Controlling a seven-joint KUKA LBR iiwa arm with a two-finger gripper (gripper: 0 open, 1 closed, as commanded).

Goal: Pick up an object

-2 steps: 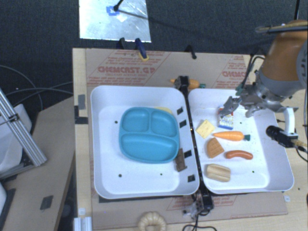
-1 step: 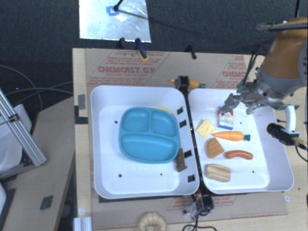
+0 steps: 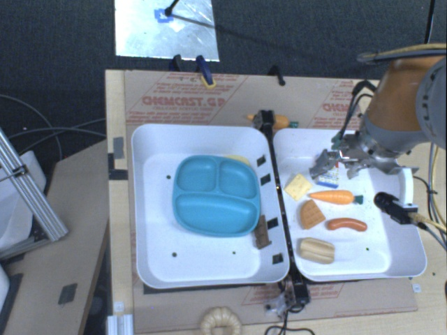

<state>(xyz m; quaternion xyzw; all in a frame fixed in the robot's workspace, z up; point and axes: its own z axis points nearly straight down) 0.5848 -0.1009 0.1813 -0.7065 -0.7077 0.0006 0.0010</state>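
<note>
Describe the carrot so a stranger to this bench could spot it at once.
Look in the right bin, the one without the blue divided plate. Near its middle, just below the gripper, lies the carrot, pointing left. It is the only bright orange piece with a green stub at its end; the sausage below is redder and rounded at both ends.

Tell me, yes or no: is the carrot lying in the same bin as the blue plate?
No: the carrot lies in the right bin, while the blue plate sits in the left bin.
</note>
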